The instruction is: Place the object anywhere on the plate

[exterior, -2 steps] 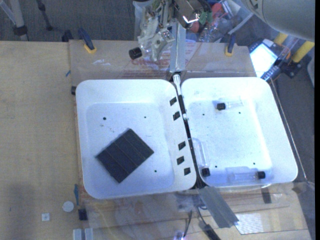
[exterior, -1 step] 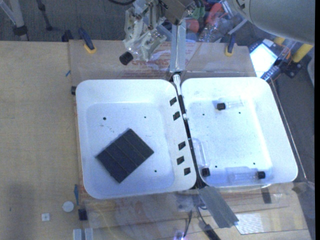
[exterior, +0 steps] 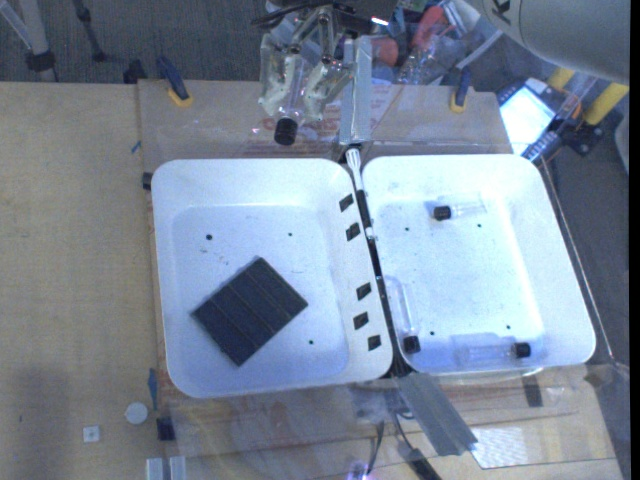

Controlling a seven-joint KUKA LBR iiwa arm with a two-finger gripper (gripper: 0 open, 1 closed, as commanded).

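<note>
Bench of pale wood (exterior: 70, 268), seen from above at a slant. A thick grey robot arm (exterior: 560, 13) comes in from the top right corner and ends in the gripper (exterior: 303, 93). The gripper hangs beyond the far rims of the bins, in line with the seam where they meet.

Two shallow white plastic bins lie side by side, both nearer the camera than the gripper. The left white bin (exterior: 180, 193) lies down and to the left of the gripper, and the right white bin (exterior: 530, 193) lies down and to the right.

A dark grey square plate (exterior: 250, 310) lies flat in the left bin, turned like a diamond. It is well apart from the gripper, on the near side and a little to its left, and its top is bare.

A clear plastic vial with a black cap (exterior: 285, 131) shows right at the gripper, cap end lowest, outside both bins. Whether the gripper is closed on it or spread apart cannot be told.

Three more clear vials lie in the right bin, all well apart from the gripper:
- A long clear vial (exterior: 485, 350) lies along the near wall.
- A second clear vial (exterior: 398, 313) lies along the wall by the seam.
- A short clear vial (exterior: 442, 211) lies closest to the gripper.
</note>
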